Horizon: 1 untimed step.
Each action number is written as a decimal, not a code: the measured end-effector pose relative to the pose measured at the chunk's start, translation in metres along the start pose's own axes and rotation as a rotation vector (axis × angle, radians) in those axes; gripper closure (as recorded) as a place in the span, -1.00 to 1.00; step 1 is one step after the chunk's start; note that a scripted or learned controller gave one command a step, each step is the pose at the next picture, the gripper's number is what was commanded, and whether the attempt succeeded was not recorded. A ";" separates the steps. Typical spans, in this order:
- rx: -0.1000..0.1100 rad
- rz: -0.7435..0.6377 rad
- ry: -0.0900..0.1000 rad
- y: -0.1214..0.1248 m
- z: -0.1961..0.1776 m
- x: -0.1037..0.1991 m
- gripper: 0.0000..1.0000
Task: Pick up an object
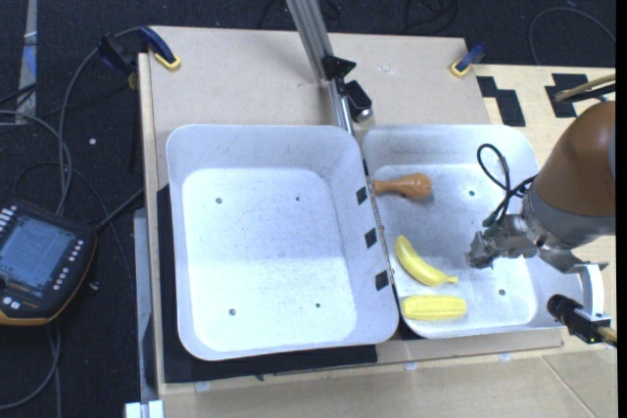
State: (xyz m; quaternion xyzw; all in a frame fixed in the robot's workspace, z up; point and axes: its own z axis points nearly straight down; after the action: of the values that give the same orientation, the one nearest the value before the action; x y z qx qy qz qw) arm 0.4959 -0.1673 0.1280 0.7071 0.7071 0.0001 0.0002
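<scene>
The right bin (509,152) holds three objects. A yellow banana (421,264) lies near its left wall, and a yellow corn cob (434,308) rests by the front rim. A brown drumstick-shaped piece (405,186) sits toward the back left. My gripper (482,255) hangs low over the bin floor, right of the banana and apart from it. The wrist hides its fingers.
The left bin (265,240) sits beside the right one, sharing a raised middle rim with black clips (373,235). A slanted metal pole (309,15) rises behind the bins. A black cable (497,173) loops off the arm over the right bin. Clamps sit on the bench's back corners.
</scene>
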 end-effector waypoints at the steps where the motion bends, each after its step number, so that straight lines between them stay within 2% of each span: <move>1: -0.003 -0.001 -0.001 0.008 -0.045 0.003 1.00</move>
State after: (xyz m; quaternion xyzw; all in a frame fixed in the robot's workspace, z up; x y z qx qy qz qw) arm 0.5041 -0.1645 0.1732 0.7067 0.7075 0.0010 0.0016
